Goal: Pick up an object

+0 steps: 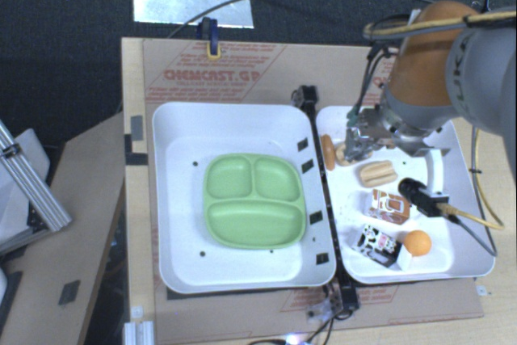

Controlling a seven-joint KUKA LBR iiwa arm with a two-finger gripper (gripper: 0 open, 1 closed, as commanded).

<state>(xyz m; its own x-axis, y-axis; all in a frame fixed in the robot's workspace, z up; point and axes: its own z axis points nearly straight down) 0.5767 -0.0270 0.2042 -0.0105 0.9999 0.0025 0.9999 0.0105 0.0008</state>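
No single target named — likeliest candidates the brown sausage [327,151] along the left wall of the right bin [456,226] and the tan bun [377,172] just beside it, both lying flat on the bin floor. Low over the back-left part of that bin, above and between those two, the gripper [355,145]; impossible to tell from this slant whether spread or pressed together, and nothing seen pinched in it. Nearer the front, apart from the claw: a small brown-and-white carton [390,207], a black-and-white packet [376,243], an orange ball [418,242]. Across the divider, in the left bin [182,174], a green divided plate [255,200]. Judged so far: approach done or nearly so, grasp unconfirmed — closing and lifting clear of the bin left to do.
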